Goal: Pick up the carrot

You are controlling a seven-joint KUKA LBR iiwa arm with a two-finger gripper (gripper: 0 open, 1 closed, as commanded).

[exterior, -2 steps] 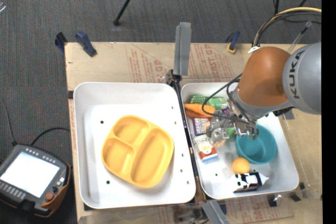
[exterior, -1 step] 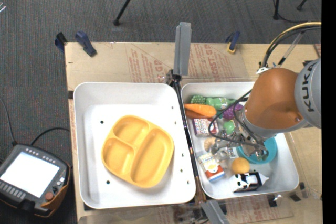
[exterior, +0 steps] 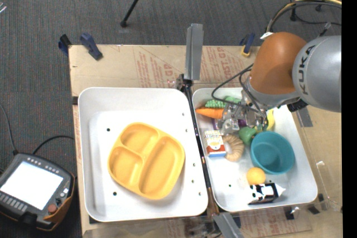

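The carrot, orange with a green top, lies near the far left corner of the right bin, pointing left. My gripper hangs low in that bin just right of the carrot, over a cluster of toys. The orange wrist band and grey arm cover much of it from above. Nothing shows clearly between the fingers.
A yellow divided plate lies in the left bin. The right bin also holds a teal bowl, a small carton, a beige toy, a green toy, a yellow ball and a black-and-white toy.
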